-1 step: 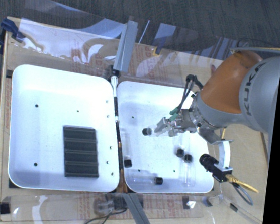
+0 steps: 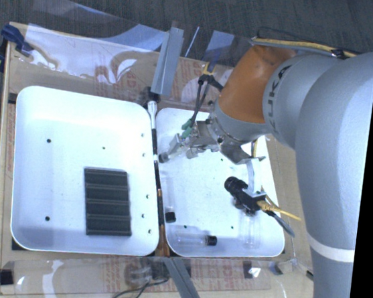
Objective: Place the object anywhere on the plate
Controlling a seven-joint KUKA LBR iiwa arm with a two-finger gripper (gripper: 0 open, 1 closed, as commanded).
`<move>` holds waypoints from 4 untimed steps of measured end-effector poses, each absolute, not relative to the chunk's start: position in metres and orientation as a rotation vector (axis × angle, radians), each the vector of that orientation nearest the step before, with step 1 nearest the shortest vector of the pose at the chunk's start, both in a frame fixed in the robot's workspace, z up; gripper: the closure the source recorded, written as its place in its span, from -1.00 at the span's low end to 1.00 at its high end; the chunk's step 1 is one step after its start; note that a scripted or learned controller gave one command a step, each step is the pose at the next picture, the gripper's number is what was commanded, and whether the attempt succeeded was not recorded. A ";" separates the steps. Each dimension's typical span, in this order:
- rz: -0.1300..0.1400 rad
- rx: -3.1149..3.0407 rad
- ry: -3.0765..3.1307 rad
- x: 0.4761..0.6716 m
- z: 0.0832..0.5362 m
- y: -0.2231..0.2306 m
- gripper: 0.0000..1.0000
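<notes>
Jaws: you're seeing them hanging low over the upper-left part of the right bin [image 2: 201,194], close to the divider btw the two bins. I can't tell whether they're apart or together, since the metal is blurring into the white floor there. The likely object, a clear vial [image 2: 193,235] w/ a black cap, is lying on its side near that bin's front wall, well apart from the jaws, so I'm judging there's no grasp yet. A small black bit [image 2: 169,216] is sitting beside the divider, near the vial. The plate is probably the dark ribbed slab [image 2: 107,202] lying flat in the left bin [image 2: 50,162].

You're likely sitting at the pick step. The next move is calling for a reach toward the front wall and a low grip on a round thing that may roll, then a carry over the divider to the slab.

The arm [image 2: 316,80] is covering the right bin's far right side. The vial's clear body is fading into the floor, so its outline is hard to trace.
</notes>
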State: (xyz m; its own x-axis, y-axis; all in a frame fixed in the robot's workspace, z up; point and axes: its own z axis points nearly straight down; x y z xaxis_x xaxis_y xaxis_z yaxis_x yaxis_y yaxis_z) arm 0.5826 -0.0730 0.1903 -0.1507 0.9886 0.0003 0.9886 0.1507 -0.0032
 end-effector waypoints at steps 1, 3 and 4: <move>0.002 -2.025 -2.398 0.649 0.191 0.046 1.00; 0.006 -2.674 -1.642 0.647 0.091 0.195 1.00; 0.002 -2.780 -1.458 0.611 0.278 0.192 1.00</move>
